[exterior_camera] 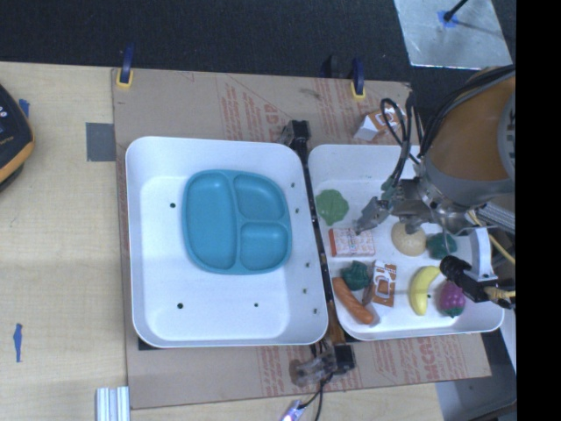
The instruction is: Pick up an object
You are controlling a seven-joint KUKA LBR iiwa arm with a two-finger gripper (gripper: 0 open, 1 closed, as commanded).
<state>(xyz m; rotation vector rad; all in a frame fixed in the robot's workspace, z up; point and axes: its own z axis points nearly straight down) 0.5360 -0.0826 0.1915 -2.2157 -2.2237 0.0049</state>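
The claw (372,216), fingers apart and holding nothing, hangs just above the red-and-white packet (351,241); flat against the bin floor, that packet could slip free.

Even bright overhead light, soft shadows, slightly blurry

Grey arm reaching in from right, tool (368,220) lowered, angled left

You cannot read whether the gripper (372,217) is parted or closed; its tips are a dark blur. The arm (469,139) runs off the right side and covers the right bin's (351,158) upper right corner. The print on the red-and-white packet (351,242) is too small to read.
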